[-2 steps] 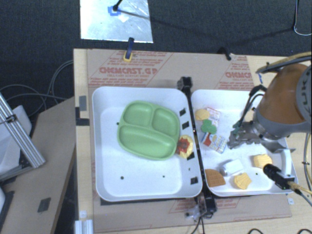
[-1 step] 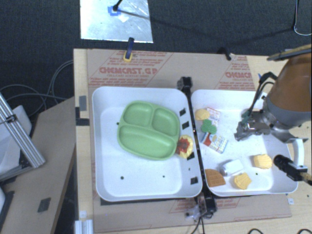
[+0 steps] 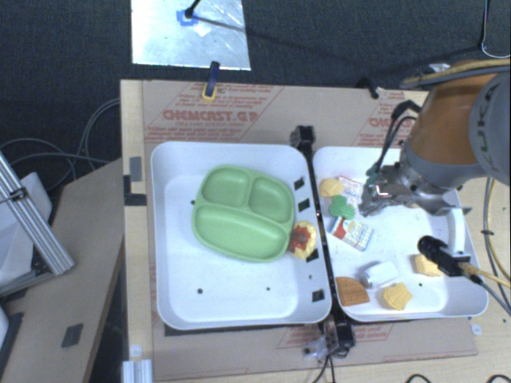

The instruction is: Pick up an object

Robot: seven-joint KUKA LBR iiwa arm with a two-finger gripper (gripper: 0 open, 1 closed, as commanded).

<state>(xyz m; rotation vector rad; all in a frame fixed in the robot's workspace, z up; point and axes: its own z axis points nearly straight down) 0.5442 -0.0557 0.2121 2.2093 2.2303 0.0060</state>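
Observation:
My gripper [image 3: 370, 201] hangs low over the upper middle of the right bin [image 3: 463, 302], reaching in from the right. Just left of it lie a green toy piece [image 3: 343, 207], a pale packet [image 3: 350, 186] and a yellow piece [image 3: 330, 187]. A red and white packet [image 3: 352, 231] lies just below the gripper. Nothing can be made out between its tips. Along the front of the bin sit a white-grey object [image 3: 380, 274], a brown bread-like piece [image 3: 351, 291] and a yellow chunk [image 3: 397, 296]. Another yellow chunk [image 3: 426, 265] lies at the right.
The left bin [image 3: 176, 294] holds a green divided plate [image 3: 243, 212]. A red and yellow toy [image 3: 303, 238] rests at the plate's right edge, against the black divider [image 3: 318, 230] between the bins. The arm's bulk [image 3: 455, 134] covers the right bin's far corner.

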